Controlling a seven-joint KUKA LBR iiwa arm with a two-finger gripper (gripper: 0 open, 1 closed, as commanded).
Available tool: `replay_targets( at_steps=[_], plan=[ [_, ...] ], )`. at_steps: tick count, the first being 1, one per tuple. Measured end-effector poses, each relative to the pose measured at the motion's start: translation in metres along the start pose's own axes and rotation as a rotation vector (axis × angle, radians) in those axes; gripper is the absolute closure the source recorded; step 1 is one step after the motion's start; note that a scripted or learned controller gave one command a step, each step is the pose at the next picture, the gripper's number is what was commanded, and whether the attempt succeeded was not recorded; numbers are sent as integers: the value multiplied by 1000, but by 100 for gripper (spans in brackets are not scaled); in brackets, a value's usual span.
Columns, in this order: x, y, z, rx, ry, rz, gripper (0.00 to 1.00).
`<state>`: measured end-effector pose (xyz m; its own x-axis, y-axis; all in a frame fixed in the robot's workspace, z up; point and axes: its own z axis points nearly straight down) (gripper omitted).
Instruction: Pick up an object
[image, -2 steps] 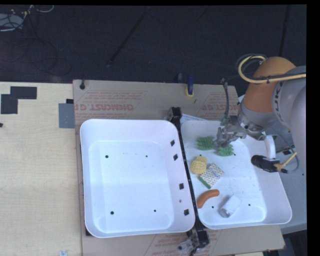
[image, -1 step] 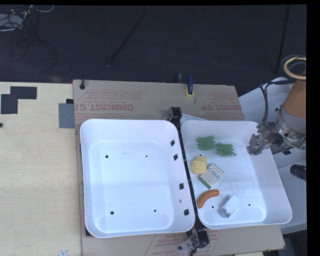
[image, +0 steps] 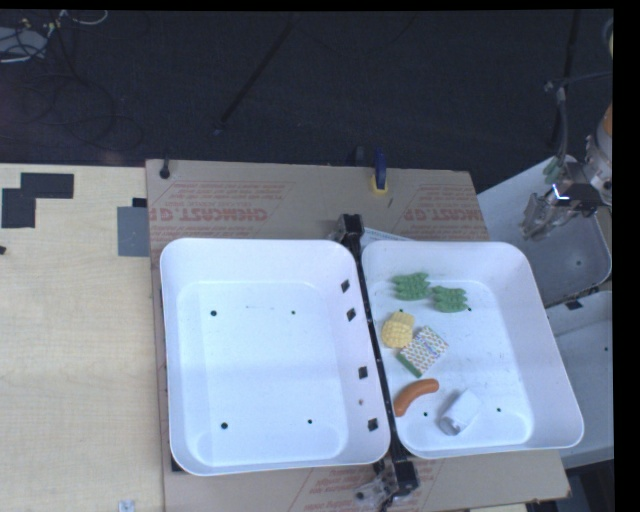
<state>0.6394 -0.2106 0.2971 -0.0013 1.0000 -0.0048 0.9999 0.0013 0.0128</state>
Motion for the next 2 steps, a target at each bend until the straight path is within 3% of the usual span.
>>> replay_targets(
  at_steps=[1, 2],
  plan=[
    [91, -23, -98, 4, 6, -8, 100],
    [161, -59, -147, 11, 7, -7, 100]
  ],
)
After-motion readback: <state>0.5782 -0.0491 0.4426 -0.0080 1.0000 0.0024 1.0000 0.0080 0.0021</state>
